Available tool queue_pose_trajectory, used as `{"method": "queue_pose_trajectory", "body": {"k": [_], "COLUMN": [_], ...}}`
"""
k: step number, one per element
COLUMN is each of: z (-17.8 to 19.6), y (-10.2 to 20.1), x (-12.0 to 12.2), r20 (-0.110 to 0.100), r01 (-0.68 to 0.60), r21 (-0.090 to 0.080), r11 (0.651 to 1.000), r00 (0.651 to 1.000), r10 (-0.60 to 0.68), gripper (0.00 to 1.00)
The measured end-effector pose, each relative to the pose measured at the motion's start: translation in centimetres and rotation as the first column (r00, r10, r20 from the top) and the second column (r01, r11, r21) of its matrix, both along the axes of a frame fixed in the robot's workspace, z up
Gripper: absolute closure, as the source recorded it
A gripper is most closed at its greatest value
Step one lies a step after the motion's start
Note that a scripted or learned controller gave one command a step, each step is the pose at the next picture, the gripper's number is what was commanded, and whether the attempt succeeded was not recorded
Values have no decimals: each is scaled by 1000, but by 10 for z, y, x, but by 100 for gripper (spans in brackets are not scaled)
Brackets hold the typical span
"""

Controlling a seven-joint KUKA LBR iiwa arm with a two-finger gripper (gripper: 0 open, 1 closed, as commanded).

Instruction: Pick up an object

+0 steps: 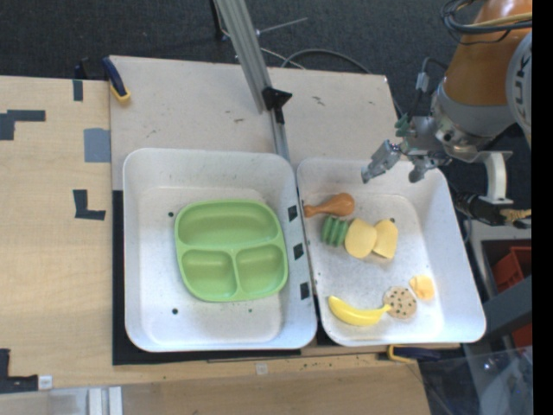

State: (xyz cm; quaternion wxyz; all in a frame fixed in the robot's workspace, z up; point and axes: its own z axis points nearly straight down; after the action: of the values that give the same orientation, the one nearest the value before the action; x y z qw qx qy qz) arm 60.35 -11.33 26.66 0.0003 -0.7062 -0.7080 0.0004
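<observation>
At right of centre, a glossy orange-brown toy drumstick (330,206) lies in the right white bin (458,258), with a green ridged piece (334,230), yellow wedges (372,239), banana (355,311) and cookie (400,302) nearby. The gripper (399,164) hovers open and empty above the bin's upper edge. The left white bin (147,232) holds a green divided plate (231,249).

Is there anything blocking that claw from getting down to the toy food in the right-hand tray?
Nothing visible does. The gripper hangs open over the far edge of the right bin, and the drumstick lies nearest, uncovered. The banana and cookie lie at the near side, also uncovered.
</observation>
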Motion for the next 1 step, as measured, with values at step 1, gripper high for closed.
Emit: {"method": "queue_pose_trajectory", "body": {"k": [1], "z": [0], "y": [0], "x": [0], "r20": [0], "r01": [0], "r21": [0], "r11": [1000], "r00": [1000], "r10": [0], "gripper": [0]}}
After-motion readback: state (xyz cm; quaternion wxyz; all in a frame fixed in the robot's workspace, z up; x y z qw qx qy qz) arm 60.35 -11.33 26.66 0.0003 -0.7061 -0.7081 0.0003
